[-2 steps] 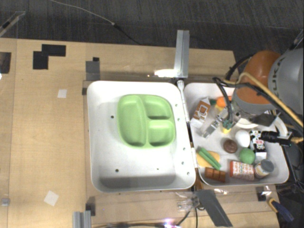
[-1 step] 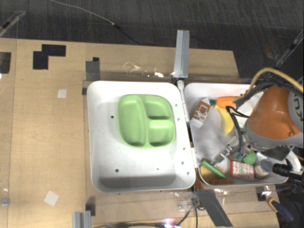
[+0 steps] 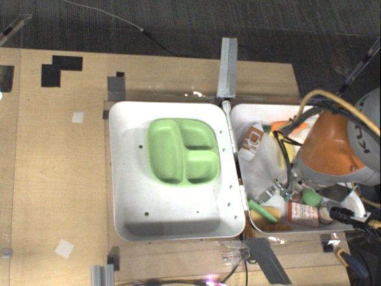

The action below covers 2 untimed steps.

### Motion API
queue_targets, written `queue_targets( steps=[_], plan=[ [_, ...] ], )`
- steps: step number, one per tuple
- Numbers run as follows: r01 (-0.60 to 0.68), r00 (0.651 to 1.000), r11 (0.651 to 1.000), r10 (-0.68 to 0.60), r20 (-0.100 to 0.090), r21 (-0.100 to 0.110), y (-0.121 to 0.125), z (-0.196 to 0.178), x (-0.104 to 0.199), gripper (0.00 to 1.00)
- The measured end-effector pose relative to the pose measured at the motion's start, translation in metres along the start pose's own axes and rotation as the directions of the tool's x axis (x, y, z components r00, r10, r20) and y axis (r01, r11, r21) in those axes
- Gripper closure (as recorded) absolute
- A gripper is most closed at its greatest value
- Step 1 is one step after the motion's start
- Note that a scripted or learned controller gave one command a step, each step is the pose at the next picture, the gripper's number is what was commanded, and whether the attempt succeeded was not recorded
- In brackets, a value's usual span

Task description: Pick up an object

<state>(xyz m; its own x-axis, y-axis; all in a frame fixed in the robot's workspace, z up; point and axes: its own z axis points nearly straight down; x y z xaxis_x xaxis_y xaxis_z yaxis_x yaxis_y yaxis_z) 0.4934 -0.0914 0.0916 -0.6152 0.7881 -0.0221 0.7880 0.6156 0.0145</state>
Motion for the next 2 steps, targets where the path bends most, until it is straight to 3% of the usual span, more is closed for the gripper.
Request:
queue_targets(
  steps=[1,2],
  plan=[
    [-0.047,0.999,0.999,0.047,-0.007,0.0,0.002,0.0,-0.001,0.0],
    [-0.113,0.994,0.994,0.113,-0.009,0.001,0.014,0.001,-0.029,0.0]
  ],
)
